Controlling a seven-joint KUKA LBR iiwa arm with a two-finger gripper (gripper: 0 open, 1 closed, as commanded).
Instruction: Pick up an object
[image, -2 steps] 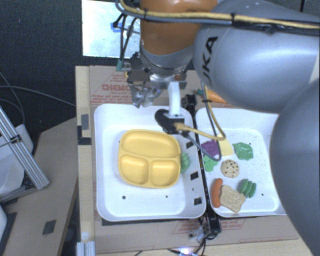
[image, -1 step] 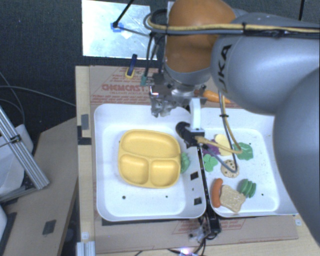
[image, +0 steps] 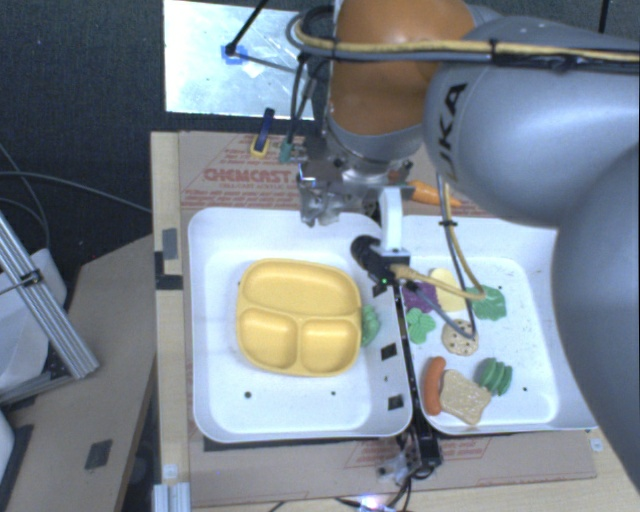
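Toy food, the stock from which I am to lift one piece, lies scattered in the right bin (image: 535, 400): a slice of bread (image: 465, 397) near the front, a red sausage (image: 432, 384) touching its left edge, a round cookie (image: 460, 343) just behind them, a ridged green piece (image: 494, 376) to the right of the bread, a leafy green piece (image: 490, 304) farther back, and a purple piece (image: 425, 296) close to the divider between the bins. The left bin (image: 215, 400) bears a yellow divided plate (image: 298, 316), with a small green piece (image: 371, 324) just beside its right edge. My gripper (image: 325, 210) hangs over the back rim of the left bin, behind the plate and well apart from the food; whether it stands open or closed I cannot tell at this angle, and nothing is seen held in it. I judge the step in hand to be the approach, with no object yet selected or touched. The next move calls for travel toward one piece, centring above it, and a descent with the jaws spread to either side. The bread and sausage touch, so an isolated piece such as the cookie seems the cleaner target.
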